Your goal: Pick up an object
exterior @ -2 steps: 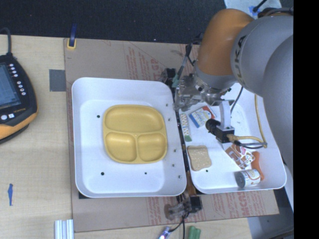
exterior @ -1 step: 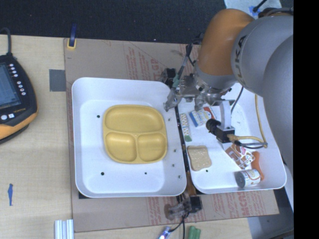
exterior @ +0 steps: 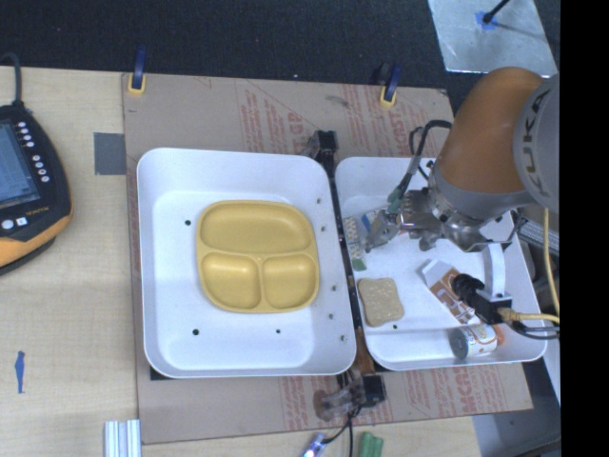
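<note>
Below my orange-banded wrist, my jaws (exterior: 381,228) hang over the right bin (exterior: 519,355), close to its left wall; whether they are parted or closed I cannot tell. Landmark: the tan sponge (exterior: 381,301) lying on that bin's floor near the left wall. My jaws sit just above the sponge, apart from it. Right of the sponge lie a small brown-and-white packet (exterior: 445,288) and, beyond it by the bin's lower right corner, a grey-capped tube (exterior: 473,341). Left of the sponge, across the shared rim, the left bin (exterior: 162,341) holds a yellow divided plate (exterior: 257,255) with bare white floor around it. Cardboard covers the tabletop (exterior: 67,350).
</note>
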